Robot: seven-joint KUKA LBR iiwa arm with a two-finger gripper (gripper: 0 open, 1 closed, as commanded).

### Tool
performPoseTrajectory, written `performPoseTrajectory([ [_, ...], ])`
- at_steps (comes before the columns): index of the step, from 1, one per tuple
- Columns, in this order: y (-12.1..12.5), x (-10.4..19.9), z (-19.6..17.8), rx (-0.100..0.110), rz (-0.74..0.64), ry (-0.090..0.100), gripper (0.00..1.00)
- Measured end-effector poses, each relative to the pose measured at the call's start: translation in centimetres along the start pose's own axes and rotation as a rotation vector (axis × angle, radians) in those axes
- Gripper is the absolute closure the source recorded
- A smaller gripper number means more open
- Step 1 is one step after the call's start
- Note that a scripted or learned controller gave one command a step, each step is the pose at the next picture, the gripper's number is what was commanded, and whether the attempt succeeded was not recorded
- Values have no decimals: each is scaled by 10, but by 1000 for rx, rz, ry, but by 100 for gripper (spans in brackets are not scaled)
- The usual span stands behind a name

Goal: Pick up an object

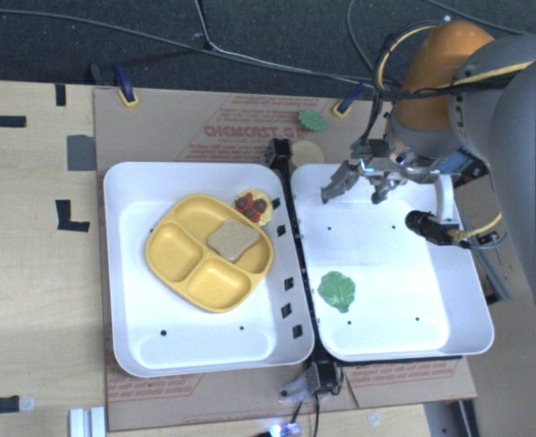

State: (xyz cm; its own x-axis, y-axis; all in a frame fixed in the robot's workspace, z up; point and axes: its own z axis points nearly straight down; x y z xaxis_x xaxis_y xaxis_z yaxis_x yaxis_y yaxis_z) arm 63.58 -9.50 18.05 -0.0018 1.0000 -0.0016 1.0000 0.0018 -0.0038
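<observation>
The gripper (357,186) hangs with its fingers spread wide and nothing between them, over the far end of the right bin (450,330). The green lettuce-like piece (338,290) lies nearer the camera. Approach step; next, move over it and descend.

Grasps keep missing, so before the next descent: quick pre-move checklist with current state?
1. Gripper carries nothing: ok, nothing between its spread fingers.
2. Target in reach: ok, green leafy piece lies alone in the right bin.
3. Gripper over target: not ok, it sits near the bin's far edge, apart from the piece.
4. Space around target: ok.
5. Height above bin floor: cannot tell.
6. Yellow tray in left bin: ok.
</observation>
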Motion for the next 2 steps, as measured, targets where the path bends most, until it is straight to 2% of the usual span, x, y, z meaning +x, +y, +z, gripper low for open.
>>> performPoseTrajectory([
  [1, 10, 0, 54, 1, -1, 0, 0],
  [2, 9, 1, 98, -2, -1, -1, 0],
])
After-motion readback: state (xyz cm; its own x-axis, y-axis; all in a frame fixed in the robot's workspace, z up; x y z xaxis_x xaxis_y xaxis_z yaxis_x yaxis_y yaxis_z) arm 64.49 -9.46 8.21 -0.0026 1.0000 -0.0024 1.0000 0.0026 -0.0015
